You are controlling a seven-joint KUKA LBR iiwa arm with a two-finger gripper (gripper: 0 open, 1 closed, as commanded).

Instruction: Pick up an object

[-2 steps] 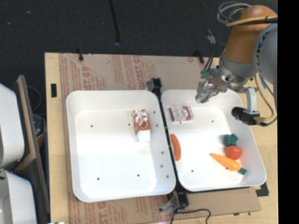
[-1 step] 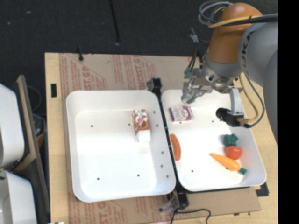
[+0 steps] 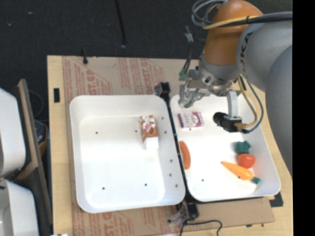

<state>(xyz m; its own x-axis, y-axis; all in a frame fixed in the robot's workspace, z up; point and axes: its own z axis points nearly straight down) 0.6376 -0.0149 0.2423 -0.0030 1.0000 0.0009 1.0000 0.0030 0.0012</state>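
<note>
While the gripper hung above the right bin, its grip unreadable, a pink packet, sausage, carrot and tomato lay there. The left bin held a small carton.

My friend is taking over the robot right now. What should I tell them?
Gripper: hovering at the back of the right bin, just above the pink packet; nothing seen held.
Right bin also has an orange sausage-shaped toy, a tomato and a carrot.
Left bin: a small box.
Done: nothing lifted yet.
Left: grab one object and raise it.
</note>
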